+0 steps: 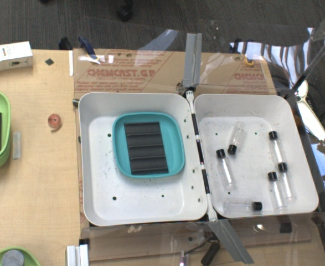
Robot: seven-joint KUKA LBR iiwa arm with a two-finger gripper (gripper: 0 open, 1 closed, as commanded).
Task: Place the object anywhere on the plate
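Six clear vials (225, 172) with black caps lie scattered in the right white bin (295, 121), all well apart from the plate: two near the bin's middle, three along its right side, and one flat by the near wall. The teal plate (174, 148) sits in the middle of the left white bin (96, 193), bearing a black ribbed block (145, 147) that covers most of its floor. Whether my gripper is spread or pressed together I cannot tell, and no vial touches the plate.
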